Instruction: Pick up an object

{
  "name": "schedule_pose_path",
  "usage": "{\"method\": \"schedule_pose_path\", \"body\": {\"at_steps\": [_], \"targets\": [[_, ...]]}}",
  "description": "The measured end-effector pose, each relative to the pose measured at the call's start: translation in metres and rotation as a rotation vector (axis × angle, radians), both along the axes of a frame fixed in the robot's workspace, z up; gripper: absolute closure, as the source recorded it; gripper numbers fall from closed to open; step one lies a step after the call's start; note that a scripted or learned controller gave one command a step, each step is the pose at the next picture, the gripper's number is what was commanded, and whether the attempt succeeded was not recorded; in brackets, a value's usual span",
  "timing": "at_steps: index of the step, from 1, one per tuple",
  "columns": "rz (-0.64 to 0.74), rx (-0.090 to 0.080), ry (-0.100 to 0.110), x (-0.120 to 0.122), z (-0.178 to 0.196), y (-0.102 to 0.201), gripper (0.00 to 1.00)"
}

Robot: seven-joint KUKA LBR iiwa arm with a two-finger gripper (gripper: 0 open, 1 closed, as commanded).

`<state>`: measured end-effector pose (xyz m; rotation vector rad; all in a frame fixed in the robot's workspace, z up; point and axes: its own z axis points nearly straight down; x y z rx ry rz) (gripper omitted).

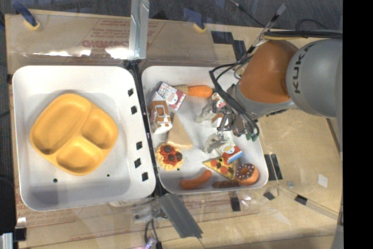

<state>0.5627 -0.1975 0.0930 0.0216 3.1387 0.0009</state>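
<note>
The pizza slice [220, 165], a toy wedge with red and yellow topping, lies in the lower right part of the right bin [192, 74], just beside a chocolate doughnut [246, 173] and above a sausage [196, 181] that rests along the bin's lower wall. It looks like the nearest loose piece to the gripper [220, 125], lying just below it in the frame, so the coming move is likely a short drop toward the lower edge. Its long axis runs from upper right to lower left, with the narrow tip seeming to point lower left. The gripper hangs over the middle right of the bin amid cables, and I cannot tell how it is set or whether it has anything. Farther off in that bin are a carrot [200, 91] at top, a small carton [161, 116], a cheese wedge [180, 136] and a small tart [168, 156]. The left bin [23, 102] holds a yellow divided plate [74, 133].
</note>
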Motion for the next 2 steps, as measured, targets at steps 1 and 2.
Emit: {"method": "schedule_pose_path", "body": {"at_steps": [1,2], "targets": [[-0.121,-0.002,0.010,0.081,0.003,-0.002,0.00],[-0.011,-0.002,-0.002,0.059,0.002,-0.011,0.00]]}}
